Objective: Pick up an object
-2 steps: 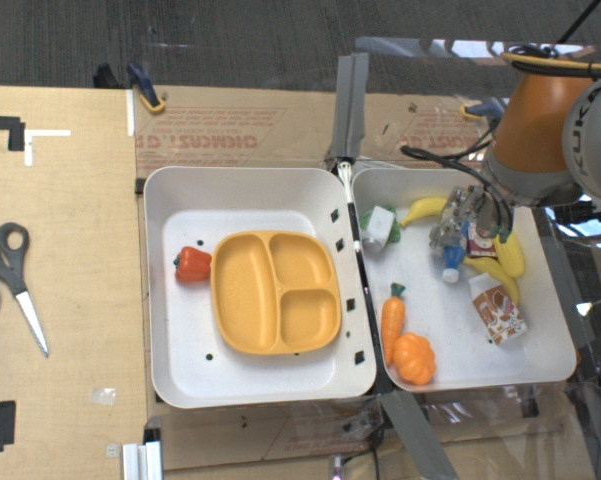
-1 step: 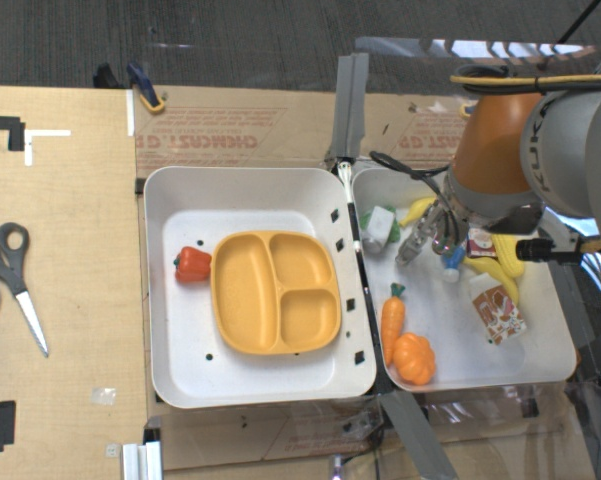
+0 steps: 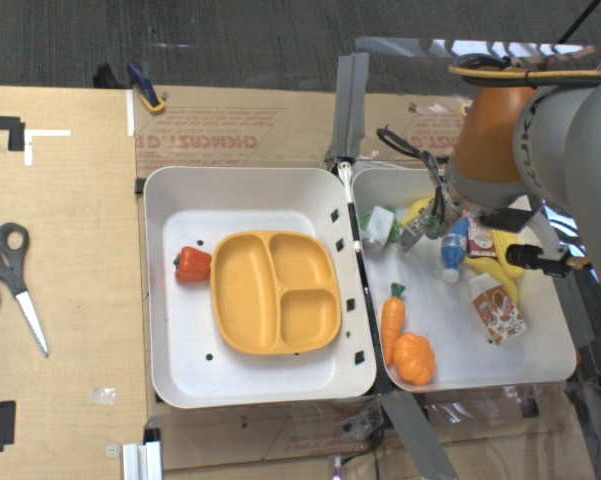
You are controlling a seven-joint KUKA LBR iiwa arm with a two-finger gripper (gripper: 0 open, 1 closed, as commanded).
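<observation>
I see scissors (image 3: 15,278) with grey handles lying on the wooden bench (image 3: 60,368), well left of the bins. A blue and yellow clamp (image 3: 145,88) sits at the bench's far edge, on the cardboard sheet (image 3: 230,133) under the bins' far side. Black brackets (image 3: 5,133) with white tape at far left, another black bracket (image 3: 0,423) near the front-left corner.
</observation>
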